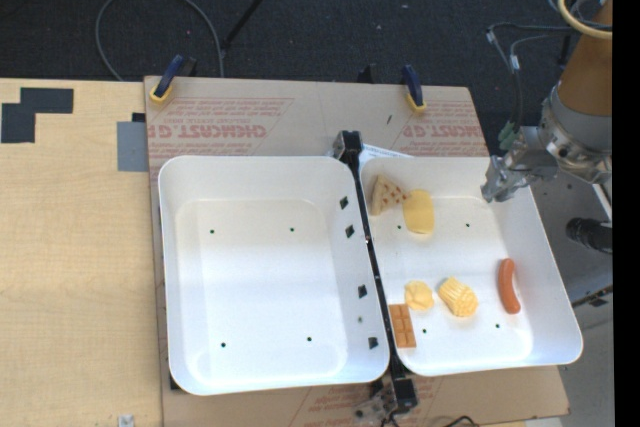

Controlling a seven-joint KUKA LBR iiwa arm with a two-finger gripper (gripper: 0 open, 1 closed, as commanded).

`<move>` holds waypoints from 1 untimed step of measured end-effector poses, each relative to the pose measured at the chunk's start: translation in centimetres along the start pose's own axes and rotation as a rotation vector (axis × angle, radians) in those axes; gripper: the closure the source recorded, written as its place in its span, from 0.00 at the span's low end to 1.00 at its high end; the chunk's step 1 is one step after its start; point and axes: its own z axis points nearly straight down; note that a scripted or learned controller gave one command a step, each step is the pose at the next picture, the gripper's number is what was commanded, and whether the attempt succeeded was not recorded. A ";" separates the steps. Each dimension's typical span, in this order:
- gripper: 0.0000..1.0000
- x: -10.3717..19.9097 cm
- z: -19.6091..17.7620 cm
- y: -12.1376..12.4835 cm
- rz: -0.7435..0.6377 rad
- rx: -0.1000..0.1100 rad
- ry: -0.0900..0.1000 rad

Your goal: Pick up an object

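Nearest the camera, a small waffle-like brown piece (pixel 401 325) lies against the divider at the near left of the right bin (pixel 545 315); just beyond it sit a pale yellow lump (pixel 419 295) and a ridged yellow toy corn cob (pixel 459 297), close beside each other but apart; a red-orange toy sausage (pixel 510 286) lies alone toward the right wall, long axis running near to far; further back, a tan wedge with red dots, perhaps a pizza slice (pixel 387 196), rests just beside a taller yellow block (pixel 419 212); the left bin (pixel 180 265) holds nothing to pick.

Gripper (pixel 497 187) hangs at the far right corner of the right bin, above the rim, well apart from every item; nothing between its tips; whether it is spread or closed, cannot tell, the view is too small and dark there.

Judgement: the step in hand is the approach, pick not yet begun. Best candidate looks like the sausage; isolated, free on both sides, nearest the tool's side. To do it well: centre over its middle, turn the wrist to close across the narrow width, descend straight, stay off the right wall. The clustered pairs risk a nudge or a double catch.
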 end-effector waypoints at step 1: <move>1.00 5.2 0.3 -1.8 0.000 0.001 0.000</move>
